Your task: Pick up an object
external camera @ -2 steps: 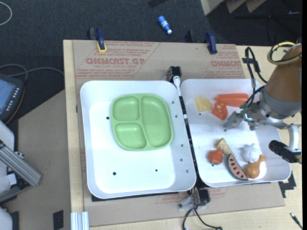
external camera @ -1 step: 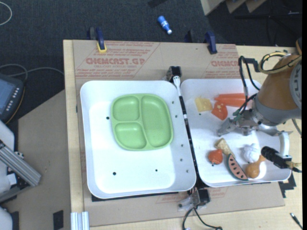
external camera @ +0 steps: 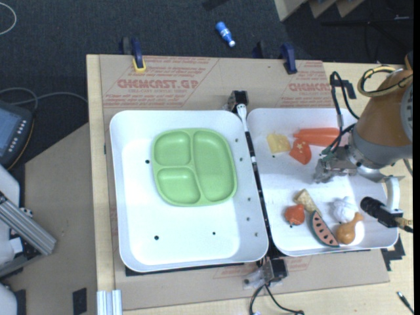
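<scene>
**Gripper low in the right-hand bin, toy food all around**

Gripper (external camera: 326, 169) sits right of centre; I cannot tell how it's set. Nearest is the red piece (external camera: 301, 151), beside the orange carrot (external camera: 317, 136) — likely light, hard, slick plastic; pinch its flat sides. Left bin (external camera: 131, 195) holds a green divided plate (external camera: 195, 167)

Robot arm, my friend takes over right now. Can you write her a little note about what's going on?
Gripper: low in the right bin, beside the carrot; nothing seen between its fingers.
Right bin also holds toy food: cheese wedge, watermelon slice, drumstick.
Left bin: green divided plate.
Done: nothing lifted.
Left: grasp one item and raise it.
</scene>
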You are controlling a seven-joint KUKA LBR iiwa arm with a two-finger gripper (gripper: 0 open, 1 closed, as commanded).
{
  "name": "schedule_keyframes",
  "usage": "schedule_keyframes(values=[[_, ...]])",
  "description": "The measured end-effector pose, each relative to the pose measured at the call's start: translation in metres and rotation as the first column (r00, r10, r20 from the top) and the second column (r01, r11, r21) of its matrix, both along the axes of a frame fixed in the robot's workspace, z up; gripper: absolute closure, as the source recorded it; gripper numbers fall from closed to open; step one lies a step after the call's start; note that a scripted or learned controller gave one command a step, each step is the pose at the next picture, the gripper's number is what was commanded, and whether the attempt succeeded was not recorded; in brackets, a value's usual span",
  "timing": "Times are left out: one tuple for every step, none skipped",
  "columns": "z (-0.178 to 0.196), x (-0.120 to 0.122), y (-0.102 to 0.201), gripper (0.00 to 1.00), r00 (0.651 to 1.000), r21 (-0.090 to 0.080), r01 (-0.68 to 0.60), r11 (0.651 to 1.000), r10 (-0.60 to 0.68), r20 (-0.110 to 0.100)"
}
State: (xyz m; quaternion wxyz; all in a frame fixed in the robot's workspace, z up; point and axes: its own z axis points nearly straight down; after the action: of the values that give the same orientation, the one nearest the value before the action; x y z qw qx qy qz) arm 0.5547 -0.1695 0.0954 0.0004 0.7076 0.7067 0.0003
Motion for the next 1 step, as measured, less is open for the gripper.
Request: schedule_keyframes(values=[[0.0521,0.0021,0.0103,1.0,1.0,-0.002,-0.003,1.0,0.003,0.006]])
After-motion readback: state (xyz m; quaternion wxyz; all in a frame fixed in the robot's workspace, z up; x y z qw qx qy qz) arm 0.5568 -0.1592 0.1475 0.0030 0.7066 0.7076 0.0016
